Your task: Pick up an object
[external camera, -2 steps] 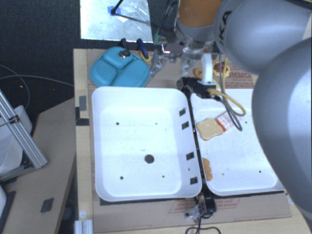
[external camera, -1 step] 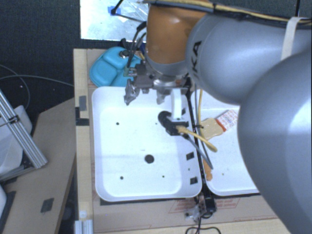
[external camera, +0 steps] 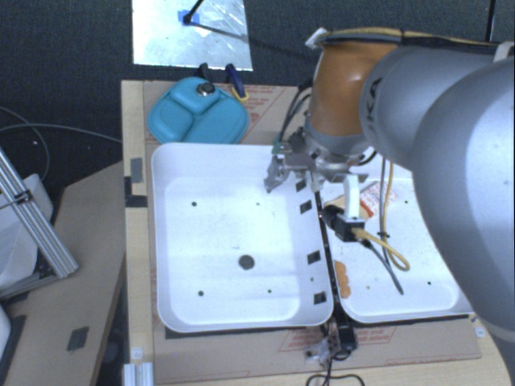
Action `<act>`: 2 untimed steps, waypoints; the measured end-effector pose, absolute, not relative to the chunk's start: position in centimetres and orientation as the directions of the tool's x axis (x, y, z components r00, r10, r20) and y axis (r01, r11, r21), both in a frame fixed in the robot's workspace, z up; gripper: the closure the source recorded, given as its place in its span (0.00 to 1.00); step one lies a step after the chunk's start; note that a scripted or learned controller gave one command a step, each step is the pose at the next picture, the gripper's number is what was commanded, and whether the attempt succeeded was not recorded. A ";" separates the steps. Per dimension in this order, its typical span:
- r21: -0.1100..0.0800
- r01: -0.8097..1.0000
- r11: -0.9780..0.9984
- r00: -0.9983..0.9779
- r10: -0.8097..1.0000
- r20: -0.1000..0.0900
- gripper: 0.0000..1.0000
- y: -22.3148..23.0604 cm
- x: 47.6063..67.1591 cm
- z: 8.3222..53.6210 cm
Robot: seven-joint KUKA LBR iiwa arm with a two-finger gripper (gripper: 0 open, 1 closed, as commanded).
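From the overhead camera: grey arm's two-finger gripper point(external camera: 278, 175) poised over the far edge of the left white bin point(external camera: 173, 215), beside the divider (open or shut, cannot tell; nothing visibly held). Small dark round disc point(external camera: 246, 262) lying on that bin's floor, well apart. Red-and-white printed packet point(external camera: 368, 199) in the right white bin point(external camera: 426, 296), lettering unreadable.

A dark, carpet-like surface point(external camera: 64, 47) is spread behind the gripper point(external camera: 273, 182) and away to its left in the view. Well beyond the gripper, a shiny silvery sheet point(external camera: 161, 22) is laid flat on it, and light is reflected from the sheet. Far to the view's left of the gripper, a tan board point(external camera: 80, 296) is set at an angle and crossed by an aluminium rail point(external camera: 44, 227). A brown bench top point(external camera: 135, 119) is seen nearer the gripper.
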State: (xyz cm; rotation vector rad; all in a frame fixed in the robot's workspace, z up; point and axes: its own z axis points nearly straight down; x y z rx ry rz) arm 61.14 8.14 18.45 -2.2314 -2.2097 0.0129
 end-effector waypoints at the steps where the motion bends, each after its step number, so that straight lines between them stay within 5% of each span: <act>1: 0.006 1.000 -0.002 0.002 1.000 -0.001 0.00 4.4 65.6 18.5; 2: -0.004 1.000 -0.005 0.005 1.000 -0.001 0.00 -1.0 58.5 18.4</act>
